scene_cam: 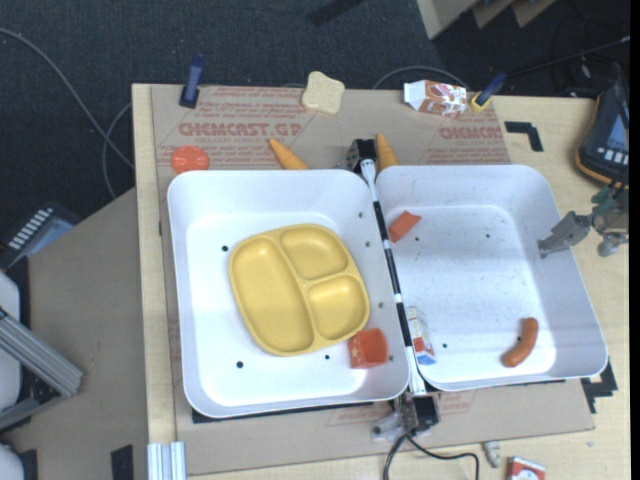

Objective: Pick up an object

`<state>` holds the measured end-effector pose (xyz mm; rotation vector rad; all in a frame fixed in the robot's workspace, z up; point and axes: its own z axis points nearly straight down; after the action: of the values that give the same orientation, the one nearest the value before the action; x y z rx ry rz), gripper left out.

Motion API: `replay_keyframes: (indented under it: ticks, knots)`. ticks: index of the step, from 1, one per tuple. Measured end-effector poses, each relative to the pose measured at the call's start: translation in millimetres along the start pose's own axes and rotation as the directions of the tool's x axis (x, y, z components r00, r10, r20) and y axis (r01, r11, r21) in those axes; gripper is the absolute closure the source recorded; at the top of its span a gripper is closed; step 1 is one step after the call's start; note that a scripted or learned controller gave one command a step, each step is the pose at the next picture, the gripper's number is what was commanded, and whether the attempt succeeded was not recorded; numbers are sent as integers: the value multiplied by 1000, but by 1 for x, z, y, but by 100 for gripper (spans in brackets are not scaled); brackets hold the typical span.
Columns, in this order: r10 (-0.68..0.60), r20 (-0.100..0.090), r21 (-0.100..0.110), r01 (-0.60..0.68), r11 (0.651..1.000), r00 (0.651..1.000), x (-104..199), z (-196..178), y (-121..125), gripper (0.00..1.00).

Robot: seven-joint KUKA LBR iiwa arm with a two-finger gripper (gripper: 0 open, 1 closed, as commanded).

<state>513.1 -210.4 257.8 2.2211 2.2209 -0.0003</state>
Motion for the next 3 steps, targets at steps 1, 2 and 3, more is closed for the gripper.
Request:
replay_keyframes:
  ticks: [1,2,3]
  knots:
    - [-2,-2,3,2,1000,1000,45,95,46,0]
    - [-3,-2,-2,3,1000,1000,115,97,75,0]
    - [1,4,-3,-1,1000,1000,114,158,109,0]
